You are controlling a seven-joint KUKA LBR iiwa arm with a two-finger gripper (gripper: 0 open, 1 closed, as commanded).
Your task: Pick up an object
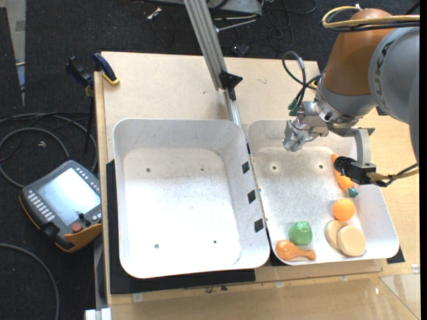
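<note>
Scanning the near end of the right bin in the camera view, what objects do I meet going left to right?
Orange gourd-shaped piece → green ball → cream oval pieces. The orange ball sits just above the cream pieces, so I leave it unranked.

Bench with 2 white bins: left bin [177,192]; right bin [293,172]. Gripper [293,141] over right bin, 12 o'clock end. Near 5 o'clock: green ball [301,232], orange ball [343,209], tan pieces [345,238], orange gourd [294,250]. Carrot [345,181] at 3 o'clock. Teach pendant [62,205] on floor.
</note>
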